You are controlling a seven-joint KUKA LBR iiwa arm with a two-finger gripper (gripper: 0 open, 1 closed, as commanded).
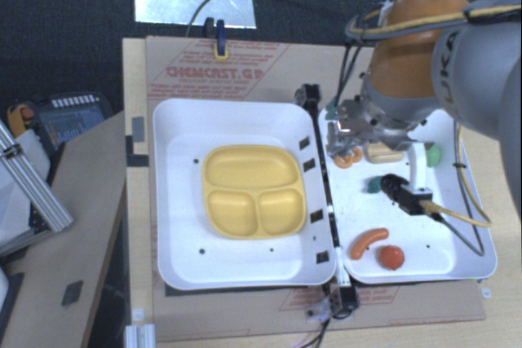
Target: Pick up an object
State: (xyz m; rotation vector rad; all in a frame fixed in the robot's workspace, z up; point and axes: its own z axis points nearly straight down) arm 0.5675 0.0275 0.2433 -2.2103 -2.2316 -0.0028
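My gripper (346, 144) hangs low over the back-left corner of the right bin (457, 261), close to the wall between the two bins. Right under its tip lies a small orange ring-shaped object (344, 160); I cannot tell whether the gripper touches it. Just right of the gripper a beige object (383, 152) rests on the bin floor. An orange sausage (368, 241) and a red tomato (391, 257) lie near the front of the same bin. The arm hides the back of that bin.
The left bin (175, 175) holds a yellow divided plate (251, 190). In the right bin a white piece (418, 163), a green object (433, 154) and a small teal object (373, 185) sit beside the arm.
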